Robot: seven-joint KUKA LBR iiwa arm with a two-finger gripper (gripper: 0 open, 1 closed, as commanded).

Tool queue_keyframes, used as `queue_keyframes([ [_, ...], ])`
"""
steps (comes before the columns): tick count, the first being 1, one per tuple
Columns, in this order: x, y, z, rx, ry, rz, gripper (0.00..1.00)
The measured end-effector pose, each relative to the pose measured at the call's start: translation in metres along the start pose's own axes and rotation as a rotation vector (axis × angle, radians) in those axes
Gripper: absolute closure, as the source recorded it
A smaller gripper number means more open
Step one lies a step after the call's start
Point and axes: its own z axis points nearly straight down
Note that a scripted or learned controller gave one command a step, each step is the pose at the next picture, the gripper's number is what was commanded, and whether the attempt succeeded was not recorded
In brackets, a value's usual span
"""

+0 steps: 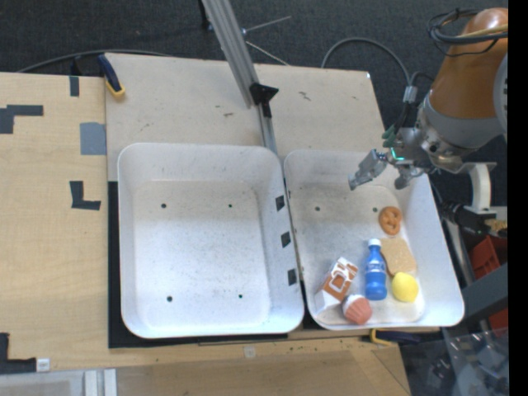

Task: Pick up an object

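Note:
My gripper [378, 181] hangs over the far part of the right bin [323, 180], open, with nothing between its fingers. One grey finger [363, 174] points left and down, the other [403, 179] sits near the bin's right wall. Just below it lies a small orange pretzel-like piece [390, 218]. Farther toward the front right corner are a tan block [399, 255], a blue bottle with a white cap [376, 272], a yellow lemon [404, 287], an orange-and-white carton [339, 280] and a pinkish-red round fruit [357, 309].
The left bin [198, 238] lies beside the right one, sharing a ridge at the middle. A slanted metal pole [235, 48] with a black clamp rises behind the bins. The orange-banded arm [470, 81] stands at the right, over the bin's far right corner.

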Motion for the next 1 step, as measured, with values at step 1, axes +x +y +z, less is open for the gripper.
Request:
queue_keyframes([
  [1, -0.0001, 0.0007, -0.0027, -0.005, -0.001, -0.001, 0.0],
])
